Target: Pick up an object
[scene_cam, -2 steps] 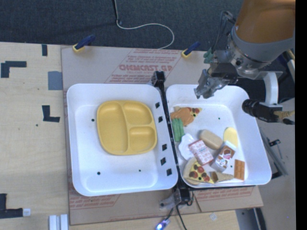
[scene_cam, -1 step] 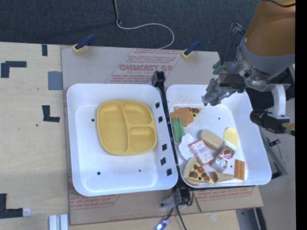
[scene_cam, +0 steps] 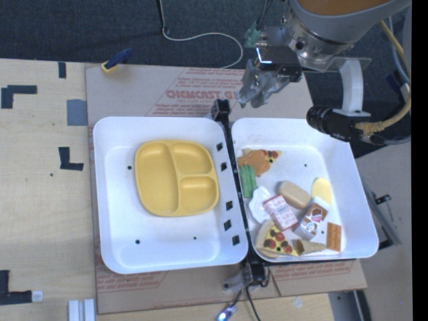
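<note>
The pale wooden desk (scene_cam: 40, 199) carries a brown cardboard sheet (scene_cam: 167, 89), and on that sheet sit two shallow white bins touching side by side: the left bin (scene_cam: 110, 192) and, just right of it, the right bin (scene_cam: 354, 199). Beyond the left bin, a blue-and-yellow clip (scene_cam: 116, 60) lies at the cardboard's far corner.

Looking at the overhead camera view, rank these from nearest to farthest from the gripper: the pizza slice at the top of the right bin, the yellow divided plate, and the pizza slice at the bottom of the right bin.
The gripper hangs above the bins' far edge.
1. Upper pizza slice, far end of the right bin, just below the gripper.
2. Yellow divided plate, left bin.
3. Lower pizza slice, near end of the right bin.
</note>
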